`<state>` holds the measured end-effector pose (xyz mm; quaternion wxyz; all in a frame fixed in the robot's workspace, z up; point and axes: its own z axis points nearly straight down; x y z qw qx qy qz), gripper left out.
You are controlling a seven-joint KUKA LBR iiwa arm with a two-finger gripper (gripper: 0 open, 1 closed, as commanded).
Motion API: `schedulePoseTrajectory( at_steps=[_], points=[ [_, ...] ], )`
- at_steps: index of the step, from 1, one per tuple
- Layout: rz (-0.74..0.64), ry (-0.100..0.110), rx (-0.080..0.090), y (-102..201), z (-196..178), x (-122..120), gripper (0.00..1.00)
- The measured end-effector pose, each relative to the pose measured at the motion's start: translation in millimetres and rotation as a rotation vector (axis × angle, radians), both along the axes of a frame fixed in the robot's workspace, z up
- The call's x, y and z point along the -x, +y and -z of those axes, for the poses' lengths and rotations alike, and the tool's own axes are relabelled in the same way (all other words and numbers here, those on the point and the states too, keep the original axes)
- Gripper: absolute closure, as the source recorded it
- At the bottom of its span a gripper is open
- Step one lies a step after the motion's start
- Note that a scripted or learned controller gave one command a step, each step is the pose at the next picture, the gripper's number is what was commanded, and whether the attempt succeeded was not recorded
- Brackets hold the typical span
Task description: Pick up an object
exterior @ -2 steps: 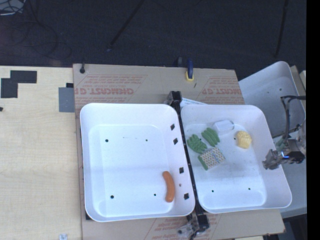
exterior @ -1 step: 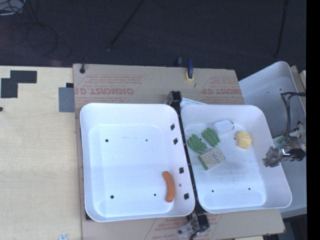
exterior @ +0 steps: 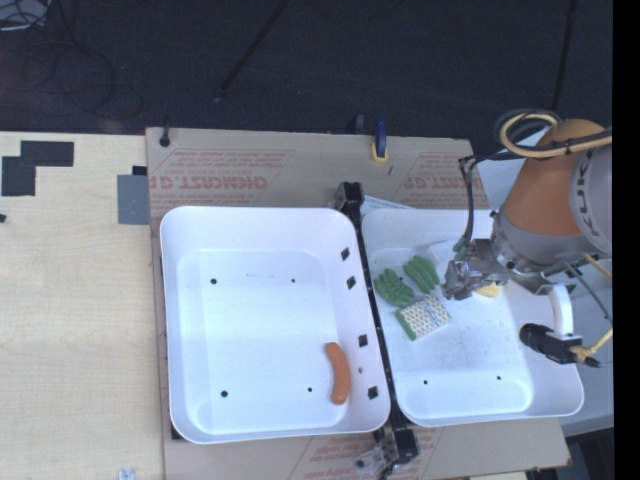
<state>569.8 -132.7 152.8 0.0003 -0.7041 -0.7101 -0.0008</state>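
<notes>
My gripper [exterior: 462,280] hangs low in the right bin [exterior: 470,388], at its upper middle, under the orange band of the arm. Just left of it lie two green leafy pieces [exterior: 407,280] side by side. A small white speckled block [exterior: 424,317] with a green edge rests below them. A bit of yellow [exterior: 488,290] shows right beside the fingers, and I cannot see whether it is between them. An orange sausage [exterior: 339,372] lies in the left bin [exterior: 200,408], near its lower right corner.
The two white bins sit side by side on a brown cardboard sheet [exterior: 260,173], joined by black clips [exterior: 350,196] along the middle. The arm's body and cables cover the right bin's upper right. Pale wooden bench top extends to the left.
</notes>
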Motion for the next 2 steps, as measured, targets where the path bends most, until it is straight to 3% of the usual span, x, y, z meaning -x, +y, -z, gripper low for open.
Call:
schedulePoseTrajectory(
  at_steps=[1,2],
  points=[
    [0.007,0.006,0.001,-4,-13,5,1.00],
    [0.005,-0.007,0.004,5,-88,-71,1.00]
  ],
)
